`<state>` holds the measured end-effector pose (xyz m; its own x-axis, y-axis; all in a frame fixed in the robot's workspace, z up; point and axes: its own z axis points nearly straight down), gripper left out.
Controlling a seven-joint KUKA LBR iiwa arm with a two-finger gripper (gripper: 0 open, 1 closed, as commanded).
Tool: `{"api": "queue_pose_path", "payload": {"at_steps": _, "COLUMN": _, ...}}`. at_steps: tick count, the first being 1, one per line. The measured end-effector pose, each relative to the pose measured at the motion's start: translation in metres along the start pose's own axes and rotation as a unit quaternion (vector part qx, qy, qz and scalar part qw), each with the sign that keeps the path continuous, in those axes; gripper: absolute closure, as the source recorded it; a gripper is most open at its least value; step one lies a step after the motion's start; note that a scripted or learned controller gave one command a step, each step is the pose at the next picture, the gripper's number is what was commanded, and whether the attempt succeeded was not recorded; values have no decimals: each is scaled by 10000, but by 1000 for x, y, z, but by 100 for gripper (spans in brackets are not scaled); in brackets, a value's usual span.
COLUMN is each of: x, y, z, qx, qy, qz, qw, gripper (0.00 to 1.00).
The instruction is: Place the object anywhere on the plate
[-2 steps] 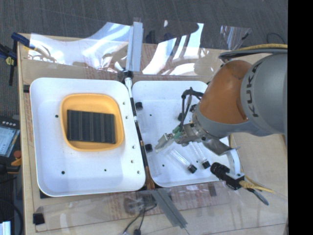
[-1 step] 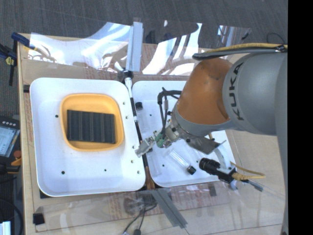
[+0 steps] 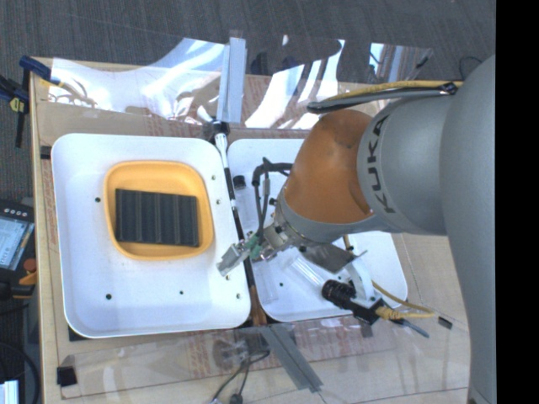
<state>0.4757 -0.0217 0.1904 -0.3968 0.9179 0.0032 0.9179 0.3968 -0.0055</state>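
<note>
The plate (image 3: 157, 209) lies in the left bin (image 3: 76, 284).

Two white bins (image 3: 84, 293), one yellow plate (image 3: 156, 179), one arm (image 3: 404, 175)

Left bin (image 3: 76, 225) holds yellow plate (image 3: 157, 209), dark ribbed rectangular insert (image 3: 160, 217) at plate centre. Arm (image 3: 404, 175) enters from right, covers much of right bin (image 3: 286, 305). Orange band (image 3: 328, 171) above wrist. Gripper (image 3: 240, 255) low over divider between bins, near left bin's lower right corner. Small green-and-white item at gripper tip; grasp unclear.
</note>
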Motion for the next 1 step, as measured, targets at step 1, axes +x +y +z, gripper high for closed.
{"api": "queue_pose_path", "payload": {"at_steps": 1, "x": 58, "y": 25, "z": 0, "qx": 7, "qy": -2, "qz": -2063, "qw": 9785, "gripper": 0}}
